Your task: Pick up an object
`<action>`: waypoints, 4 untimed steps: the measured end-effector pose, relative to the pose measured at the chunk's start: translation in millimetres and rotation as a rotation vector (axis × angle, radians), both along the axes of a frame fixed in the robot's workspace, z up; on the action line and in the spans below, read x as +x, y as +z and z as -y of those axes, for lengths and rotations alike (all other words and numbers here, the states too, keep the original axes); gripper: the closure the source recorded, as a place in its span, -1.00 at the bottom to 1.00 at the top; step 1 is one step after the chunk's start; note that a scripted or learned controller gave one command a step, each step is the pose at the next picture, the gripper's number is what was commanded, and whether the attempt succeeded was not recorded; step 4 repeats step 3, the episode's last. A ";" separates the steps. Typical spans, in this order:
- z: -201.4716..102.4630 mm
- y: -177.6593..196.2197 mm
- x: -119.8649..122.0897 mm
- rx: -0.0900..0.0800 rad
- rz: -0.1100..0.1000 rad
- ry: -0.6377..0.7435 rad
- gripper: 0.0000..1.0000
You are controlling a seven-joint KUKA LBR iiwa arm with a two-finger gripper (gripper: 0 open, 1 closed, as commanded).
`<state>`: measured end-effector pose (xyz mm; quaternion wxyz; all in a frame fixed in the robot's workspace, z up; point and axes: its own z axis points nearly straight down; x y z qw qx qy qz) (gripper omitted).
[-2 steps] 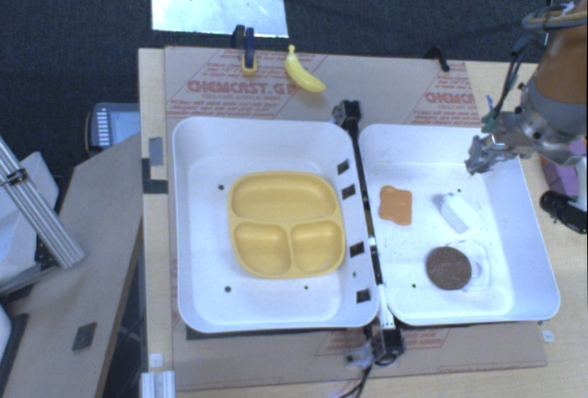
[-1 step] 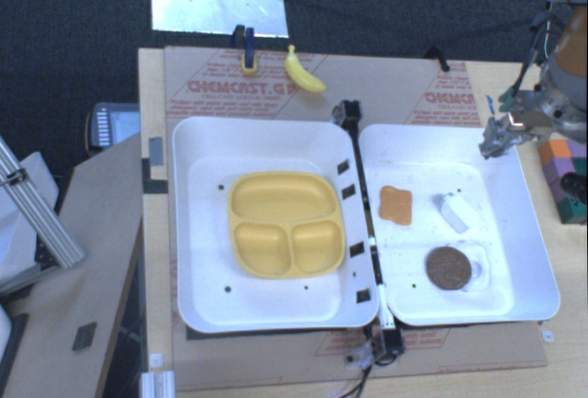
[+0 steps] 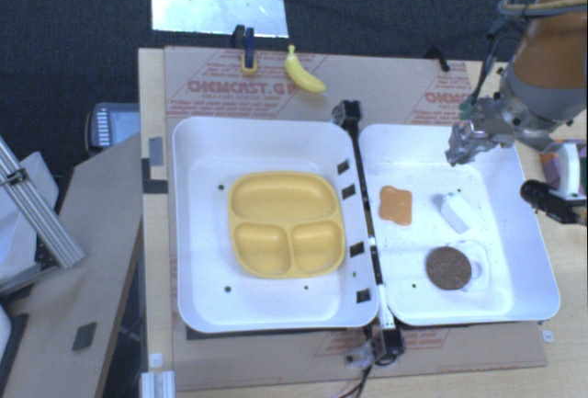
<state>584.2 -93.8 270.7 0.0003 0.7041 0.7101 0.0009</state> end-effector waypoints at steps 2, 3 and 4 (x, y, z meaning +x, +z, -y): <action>-98.7 -28.7 12.5 0.001 -0.002 0.001 1.00; -150.0 -42.4 10.6 0.001 -0.002 0.001 1.00; -150.0 -42.4 10.6 0.001 -0.002 0.001 1.00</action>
